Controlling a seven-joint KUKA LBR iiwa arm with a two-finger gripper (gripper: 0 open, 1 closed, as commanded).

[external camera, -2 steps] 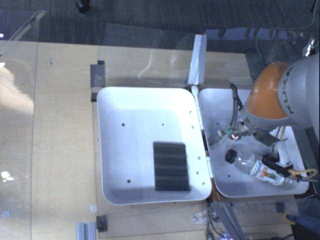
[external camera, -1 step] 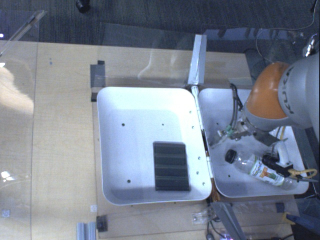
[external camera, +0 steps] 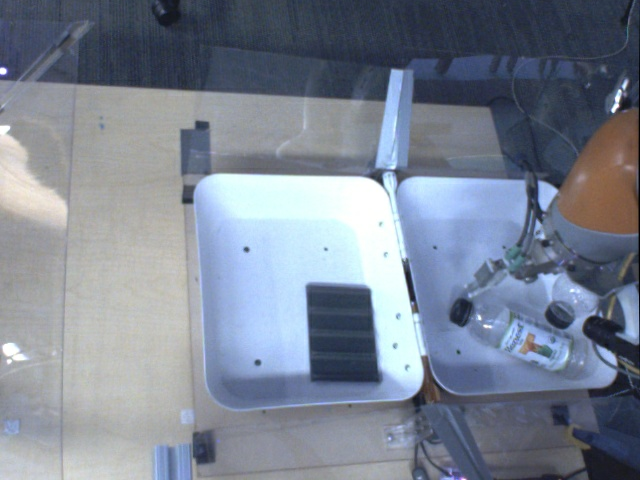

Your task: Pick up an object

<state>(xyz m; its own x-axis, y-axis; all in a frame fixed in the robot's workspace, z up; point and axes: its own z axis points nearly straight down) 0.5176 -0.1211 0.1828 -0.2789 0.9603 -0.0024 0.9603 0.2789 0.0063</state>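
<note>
the gripper (external camera: 492,273) hangs low in the right bin (external camera: 440,218), just above the cap end of the bottle (external camera: 520,338); whether it is open or closed cannot be told. to do this well, it should likely centre across the bottle's narrow body, not the rounded cap, and close square so it cannot roll. the bottle is clear plastic, lying on its side, black cap to the left, orange-and-green label. a dark ridged block (external camera: 342,332) lies in the left bin (external camera: 230,268).

The grey arm (external camera: 600,203) reaches in from the right, wrist bent low.
</note>
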